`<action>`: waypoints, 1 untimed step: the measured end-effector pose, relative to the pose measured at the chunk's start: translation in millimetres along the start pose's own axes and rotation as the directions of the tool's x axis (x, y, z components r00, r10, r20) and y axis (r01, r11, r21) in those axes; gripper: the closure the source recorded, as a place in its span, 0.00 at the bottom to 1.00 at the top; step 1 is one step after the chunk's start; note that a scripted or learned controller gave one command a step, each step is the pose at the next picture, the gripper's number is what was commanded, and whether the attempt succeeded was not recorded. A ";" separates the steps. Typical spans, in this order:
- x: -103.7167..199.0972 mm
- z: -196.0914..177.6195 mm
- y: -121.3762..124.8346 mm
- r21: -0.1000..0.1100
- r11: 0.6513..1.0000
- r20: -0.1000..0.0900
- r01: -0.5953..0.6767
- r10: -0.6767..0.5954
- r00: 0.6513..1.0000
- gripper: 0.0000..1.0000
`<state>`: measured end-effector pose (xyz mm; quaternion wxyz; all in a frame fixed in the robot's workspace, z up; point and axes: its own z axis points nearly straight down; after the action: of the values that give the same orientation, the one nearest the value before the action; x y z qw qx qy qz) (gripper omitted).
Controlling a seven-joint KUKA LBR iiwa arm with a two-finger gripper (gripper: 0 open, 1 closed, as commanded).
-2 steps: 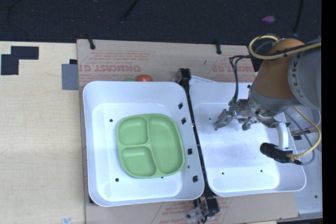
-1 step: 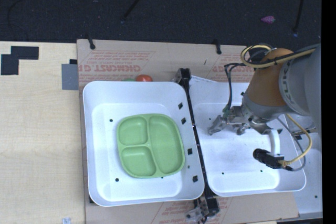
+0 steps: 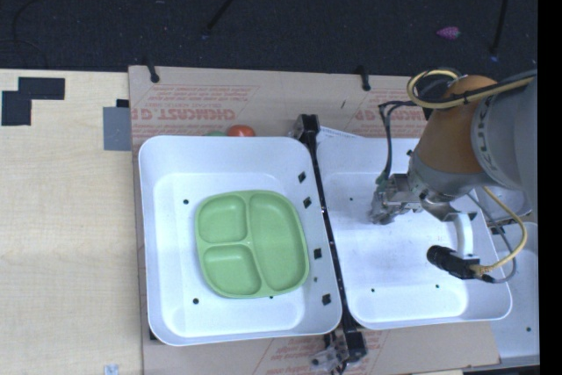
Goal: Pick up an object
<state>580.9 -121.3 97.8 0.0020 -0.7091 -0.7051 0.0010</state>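
Nothing lifted yet: gripper (image 3: 384,208) low in right bin (image 3: 492,312), grip impossible to tell; green plate (image 3: 252,243) untouched in left bin (image 3: 167,303).

green three-compartment plate (image 3: 252,243) lies flat in the left bin (image 3: 167,189)

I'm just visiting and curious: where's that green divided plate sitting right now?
The green divided plate lies flat in the left white bin, roughly centred, across the divider from the claw over the right bin.
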 end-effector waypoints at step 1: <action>-5.9 -52.2 -9.3 -0.004 1.000 0.001 0.000 0.000 1.000 1.00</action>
<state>571.8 -127.2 150.1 -0.0001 -0.7092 -0.7050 -0.0001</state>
